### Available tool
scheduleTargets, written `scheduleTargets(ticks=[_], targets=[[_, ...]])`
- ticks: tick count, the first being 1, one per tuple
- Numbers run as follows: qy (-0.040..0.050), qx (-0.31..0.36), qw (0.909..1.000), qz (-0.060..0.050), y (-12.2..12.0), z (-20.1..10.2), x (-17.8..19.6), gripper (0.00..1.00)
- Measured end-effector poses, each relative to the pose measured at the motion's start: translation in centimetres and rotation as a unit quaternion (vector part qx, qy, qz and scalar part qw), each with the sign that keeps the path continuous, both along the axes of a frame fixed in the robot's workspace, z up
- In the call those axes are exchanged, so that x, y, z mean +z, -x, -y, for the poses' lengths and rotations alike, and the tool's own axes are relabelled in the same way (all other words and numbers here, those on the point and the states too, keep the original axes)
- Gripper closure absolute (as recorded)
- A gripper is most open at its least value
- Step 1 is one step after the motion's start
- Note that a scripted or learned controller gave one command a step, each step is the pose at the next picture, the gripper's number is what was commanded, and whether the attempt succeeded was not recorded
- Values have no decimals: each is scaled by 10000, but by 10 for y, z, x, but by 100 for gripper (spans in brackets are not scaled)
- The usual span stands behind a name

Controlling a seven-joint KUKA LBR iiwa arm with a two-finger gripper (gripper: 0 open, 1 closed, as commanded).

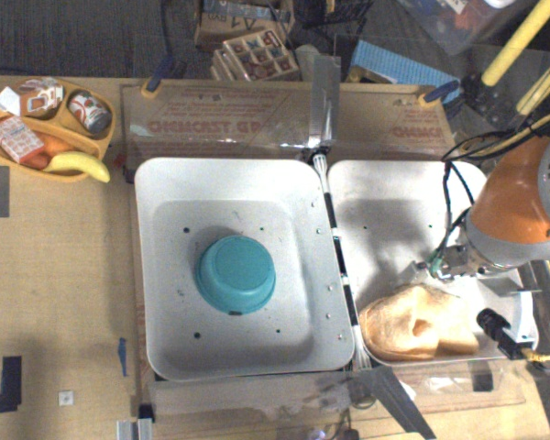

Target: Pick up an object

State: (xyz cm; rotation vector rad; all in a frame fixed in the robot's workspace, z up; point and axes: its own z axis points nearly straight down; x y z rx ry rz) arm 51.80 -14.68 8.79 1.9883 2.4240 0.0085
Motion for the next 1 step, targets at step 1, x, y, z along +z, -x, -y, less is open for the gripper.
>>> scheduleTargets(ticks=[1], targets=[[18, 919, 9958, -4, -64, -9, 0, 0]])
